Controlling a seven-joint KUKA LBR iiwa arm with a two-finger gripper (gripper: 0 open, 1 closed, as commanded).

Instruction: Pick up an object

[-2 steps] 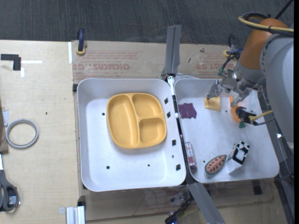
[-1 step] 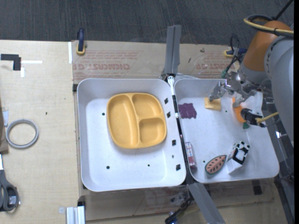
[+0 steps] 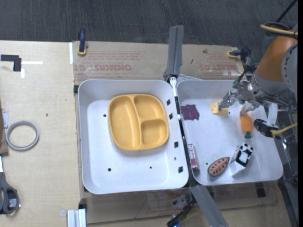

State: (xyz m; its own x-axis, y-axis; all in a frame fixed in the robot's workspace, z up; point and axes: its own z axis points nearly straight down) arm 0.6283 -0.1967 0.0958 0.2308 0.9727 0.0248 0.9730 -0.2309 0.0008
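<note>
My gripper [image 3: 236,104] hangs over the back right part of the right bin [image 3: 265,176], fingers spread open with nothing between them. A small yellow wedge [image 3: 218,109] lies just by its left fingertip. An orange carrot-like piece [image 3: 245,123] lies just below its right fingertip. Further left a purple piece [image 3: 189,111] rests on the bin floor. Near the front lie a black-and-white carton [image 3: 242,157], an oval brown and red slice [image 3: 218,167], and a small red and white tube [image 3: 191,153] along the left wall.
The left bin [image 3: 94,174] holds a yellow divided plate [image 3: 138,121]. A grey divider bar [image 3: 175,51] stands between the bins at the back. On the wooden bench to the left lie a grey ring [image 3: 21,135] and scissors [image 3: 8,197].
</note>
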